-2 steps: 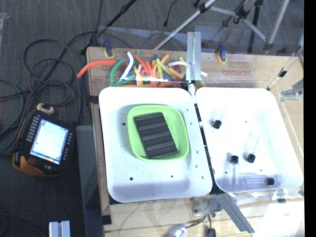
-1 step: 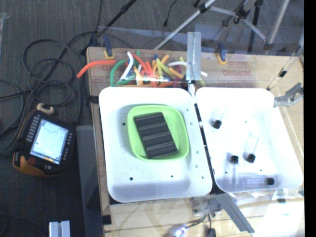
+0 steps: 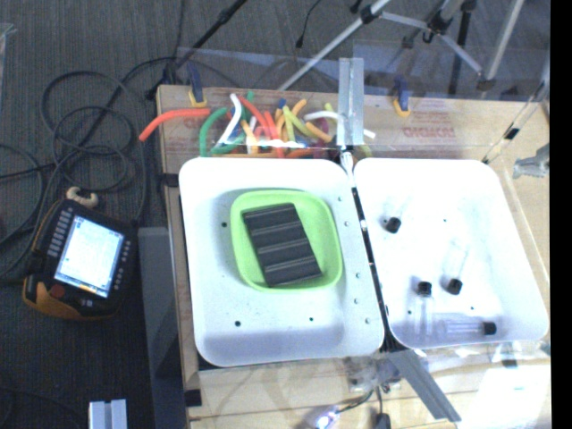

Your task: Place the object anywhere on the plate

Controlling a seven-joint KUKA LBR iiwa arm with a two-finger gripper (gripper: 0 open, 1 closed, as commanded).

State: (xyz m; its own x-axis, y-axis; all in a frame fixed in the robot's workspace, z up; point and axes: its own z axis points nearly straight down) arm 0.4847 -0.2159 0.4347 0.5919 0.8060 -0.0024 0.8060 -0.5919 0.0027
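dark ribbed block [image 3: 281, 244] already flat on green plate [image 3: 331, 239] in left bin [image 3: 206, 320]; probably stiff, light, best gripped across narrow sides; claw state impossible to tell

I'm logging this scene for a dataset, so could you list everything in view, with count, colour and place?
Bins: two, white, side by side on the bench.
Plate: one, green, in the left bin.
Ridged block: one, dark grey, lying on the plate.
Small caps: about four, black, scattered in the right bin; some seem to top clear tubes, hard to tell.
Flexible tubes: a tangle, orange, red, green, white and yellow, behind the left bin.
Handheld pendant: one, orange and black with a lit screen, on the floor to the left.
Cables: several, black, on the floor.
Tripod legs: metal, grey, at top.
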